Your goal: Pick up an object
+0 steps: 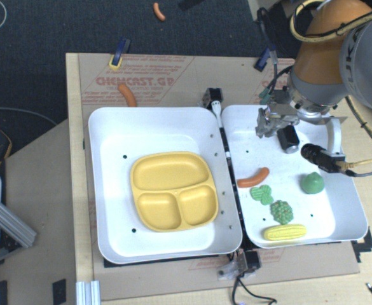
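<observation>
The right bin (344, 224) holds several toy foods. An orange sausage (252, 178) lies near its left wall, with a green leafy piece (261, 193) just below it. A broccoli (281, 211) and a yellow corn cob (284, 232) lie toward the front. A green round fruit (312, 183) sits to the right. My gripper (276, 132) hangs over the back part of this bin, above and behind the sausage. It is open, with nothing between its fingers.
The left bin (109, 170) holds a yellow three-compartment plate (173, 190). A black divider (224, 151) runs between the bins. Another orange sausage (128, 94) lies on the board behind the left bin. A black cable fitting (319, 157) juts out beside the green fruit.
</observation>
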Available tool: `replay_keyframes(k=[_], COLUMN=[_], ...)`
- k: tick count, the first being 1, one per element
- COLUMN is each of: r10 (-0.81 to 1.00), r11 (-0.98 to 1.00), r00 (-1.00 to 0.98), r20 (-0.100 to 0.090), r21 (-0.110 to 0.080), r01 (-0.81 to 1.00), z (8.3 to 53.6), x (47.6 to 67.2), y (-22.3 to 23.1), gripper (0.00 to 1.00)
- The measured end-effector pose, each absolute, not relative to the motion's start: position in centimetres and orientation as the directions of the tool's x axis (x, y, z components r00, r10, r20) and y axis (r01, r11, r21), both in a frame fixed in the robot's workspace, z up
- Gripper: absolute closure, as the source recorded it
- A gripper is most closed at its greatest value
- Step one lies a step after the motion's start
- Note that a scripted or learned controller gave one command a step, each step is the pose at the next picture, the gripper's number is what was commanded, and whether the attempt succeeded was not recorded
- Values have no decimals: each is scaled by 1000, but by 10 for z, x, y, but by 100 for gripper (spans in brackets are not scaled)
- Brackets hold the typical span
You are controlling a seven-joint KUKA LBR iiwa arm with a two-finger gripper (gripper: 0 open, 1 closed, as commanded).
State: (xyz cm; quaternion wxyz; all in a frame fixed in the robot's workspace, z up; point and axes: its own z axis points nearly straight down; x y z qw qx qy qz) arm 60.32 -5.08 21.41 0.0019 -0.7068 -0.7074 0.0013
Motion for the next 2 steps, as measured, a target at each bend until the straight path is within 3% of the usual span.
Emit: replay_keyframes(k=[1, 2], r10=[1000, 1000], r11=[0, 1], r00=[0, -1], r20=[-1, 1], r21=[4, -4], r01=[1000, 1000], z=[231, 215], x=[603, 602], y=[-57, -44], gripper=[100, 100])
